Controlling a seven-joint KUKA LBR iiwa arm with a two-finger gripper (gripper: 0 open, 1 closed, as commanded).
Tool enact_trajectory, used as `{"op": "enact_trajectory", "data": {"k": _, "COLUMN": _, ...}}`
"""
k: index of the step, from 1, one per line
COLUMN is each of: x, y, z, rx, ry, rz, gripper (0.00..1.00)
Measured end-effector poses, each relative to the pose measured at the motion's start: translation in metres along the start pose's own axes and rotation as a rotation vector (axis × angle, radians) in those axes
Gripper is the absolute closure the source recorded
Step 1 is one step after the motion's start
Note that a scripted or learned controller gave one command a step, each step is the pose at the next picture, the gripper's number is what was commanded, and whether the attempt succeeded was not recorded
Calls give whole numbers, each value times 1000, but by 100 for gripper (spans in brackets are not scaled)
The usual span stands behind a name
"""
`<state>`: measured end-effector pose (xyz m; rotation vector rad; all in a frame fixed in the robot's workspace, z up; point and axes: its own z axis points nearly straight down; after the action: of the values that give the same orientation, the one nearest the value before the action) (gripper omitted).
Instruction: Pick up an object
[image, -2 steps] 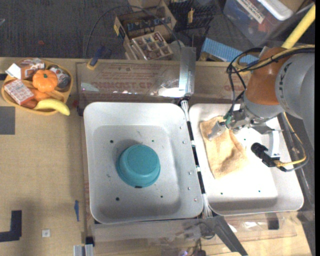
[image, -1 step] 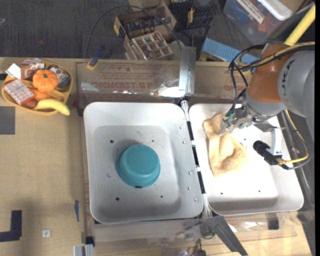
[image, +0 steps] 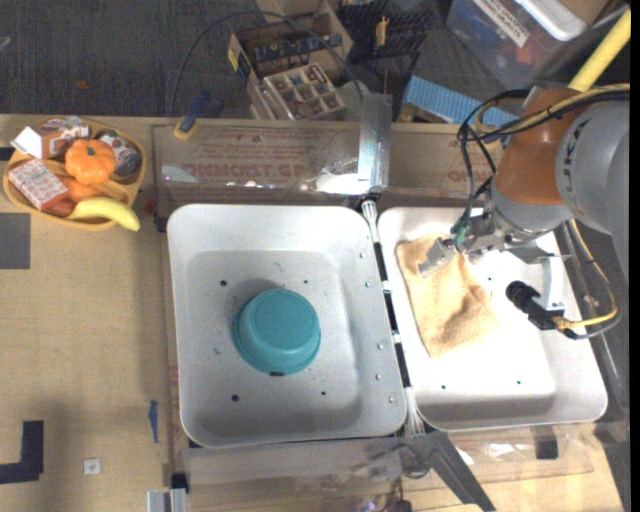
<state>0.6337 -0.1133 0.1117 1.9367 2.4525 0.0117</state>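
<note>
You're looking at a robotics lab: grey KUKA arm (image: 590, 150) w/ loose cables over 2 white bins (image: 200, 250), toy fruit basket (image: 70, 180) far left, crates of clutter (image: 300, 70) on the floor beyond.

Two bins sat side by side on the bench (image: 80, 350). A bowl (image: 278, 331) lay upturned in the left bin (image: 200, 240); a cloth (image: 450, 300) lay in the right bin (image: 530, 385).

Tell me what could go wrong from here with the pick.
The hand sits at the upper corner of the tan cloth in the right bin. Limp fabric may slip free, or only a fold may lift. The black cable looping near the wrist could snag as the arm rises.
</note>
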Motion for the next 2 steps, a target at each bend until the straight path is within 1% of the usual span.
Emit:
{"op": "enact_trajectory", "data": {"k": 1, "x": -24, "y": 30, "z": 25, "rx": 12, "ry": 4, "rz": 207, "gripper": 0}}
{"op": "enact_trajectory", "data": {"k": 2, "x": -24, "y": 32, "z": 13, "rx": 7, "ry": 2, "rz": 204, "gripper": 100}}
